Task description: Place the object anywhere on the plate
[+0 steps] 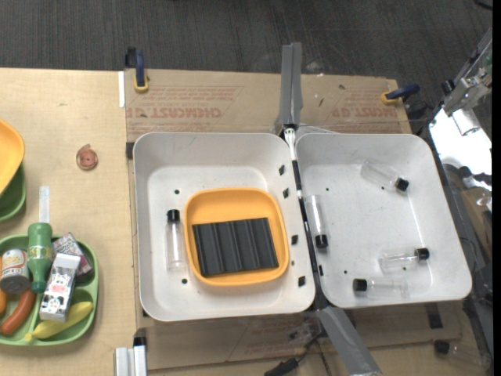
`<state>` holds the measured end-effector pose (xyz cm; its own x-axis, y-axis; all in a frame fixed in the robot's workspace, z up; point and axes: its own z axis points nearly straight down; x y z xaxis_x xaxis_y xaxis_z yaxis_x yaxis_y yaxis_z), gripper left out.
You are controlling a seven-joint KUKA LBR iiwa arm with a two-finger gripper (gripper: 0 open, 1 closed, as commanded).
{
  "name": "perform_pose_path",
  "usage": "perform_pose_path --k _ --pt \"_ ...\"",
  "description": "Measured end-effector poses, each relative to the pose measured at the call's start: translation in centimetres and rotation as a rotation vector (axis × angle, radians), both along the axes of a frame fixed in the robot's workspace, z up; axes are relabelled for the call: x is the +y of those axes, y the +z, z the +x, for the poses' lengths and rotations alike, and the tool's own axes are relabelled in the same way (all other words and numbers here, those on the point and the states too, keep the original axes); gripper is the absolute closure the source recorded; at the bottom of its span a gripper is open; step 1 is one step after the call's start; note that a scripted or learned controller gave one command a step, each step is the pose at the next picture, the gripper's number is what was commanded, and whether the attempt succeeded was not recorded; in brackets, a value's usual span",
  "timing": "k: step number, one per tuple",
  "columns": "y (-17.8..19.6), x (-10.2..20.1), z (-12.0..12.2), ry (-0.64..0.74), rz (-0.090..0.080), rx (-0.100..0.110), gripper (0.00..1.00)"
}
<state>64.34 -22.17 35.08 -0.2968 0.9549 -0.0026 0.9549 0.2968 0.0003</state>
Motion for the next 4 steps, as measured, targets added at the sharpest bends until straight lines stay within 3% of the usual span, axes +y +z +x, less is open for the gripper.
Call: perform_pose_path --k 1,2,3,4 --pt "0.0 0.0 0.0 0.001 0.000 0.000 0.00" --pt "3.9 -0.1 -6.6 0.001 0.001 0.001 0.00" --pt "-2.4 -0.1 -10.7 0.353 0.002 0.003 0.00" --pt "-1.6 -0.2 -10.7 0.352 0.001 0.001 1.00"
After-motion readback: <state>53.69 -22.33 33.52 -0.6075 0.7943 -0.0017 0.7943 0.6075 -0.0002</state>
